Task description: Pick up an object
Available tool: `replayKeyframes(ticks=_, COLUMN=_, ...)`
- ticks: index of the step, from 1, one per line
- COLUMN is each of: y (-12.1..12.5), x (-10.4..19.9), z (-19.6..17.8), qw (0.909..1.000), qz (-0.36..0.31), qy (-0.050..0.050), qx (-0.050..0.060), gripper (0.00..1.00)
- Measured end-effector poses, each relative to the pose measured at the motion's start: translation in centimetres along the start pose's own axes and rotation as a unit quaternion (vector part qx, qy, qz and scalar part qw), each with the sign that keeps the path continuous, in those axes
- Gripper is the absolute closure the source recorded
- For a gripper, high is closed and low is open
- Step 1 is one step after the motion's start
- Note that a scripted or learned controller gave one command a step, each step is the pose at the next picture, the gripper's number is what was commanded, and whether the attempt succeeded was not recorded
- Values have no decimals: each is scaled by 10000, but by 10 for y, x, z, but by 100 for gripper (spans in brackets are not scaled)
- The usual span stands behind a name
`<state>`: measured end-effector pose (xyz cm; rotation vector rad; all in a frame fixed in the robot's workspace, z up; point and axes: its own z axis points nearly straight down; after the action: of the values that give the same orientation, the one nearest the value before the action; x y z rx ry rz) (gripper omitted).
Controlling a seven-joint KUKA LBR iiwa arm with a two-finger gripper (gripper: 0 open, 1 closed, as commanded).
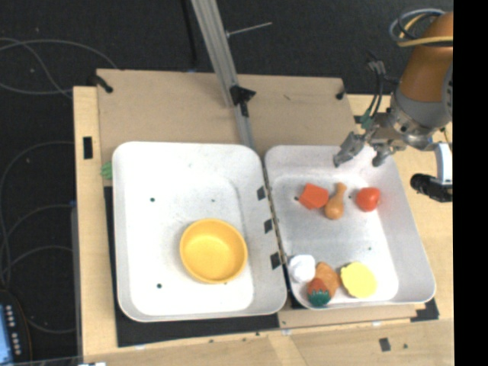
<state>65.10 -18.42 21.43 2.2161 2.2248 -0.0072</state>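
Two-finger gripper hangs open w/ nothing between fingers, over far edge of right white bin. Orange block, tan peg, red ball lie nearby.

Open, empty fingers hover over the right bin's far edge.
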Motion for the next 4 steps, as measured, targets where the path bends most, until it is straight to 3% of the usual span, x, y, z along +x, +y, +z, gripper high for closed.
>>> replayKeyframes(ticks=1, y=-7, x=-5, z=61, qw=10000, qz=23, qy=6, qx=17, gripper=0)
replayKeyframes(ticks=2, y=-3, x=-7, z=103, qw=10000, qz=19, qy=-1, qx=-71, gripper=0)
replayKeyframes(ticks=3, y=-1, x=-7, z=91, qw=9999, qz=23, qy=3, qx=-99, gripper=100)
replayKeyframes(ticks=4, y=-3, x=-6, z=46, qw=10000, qz=6, qy=21, qx=-40, gripper=100)
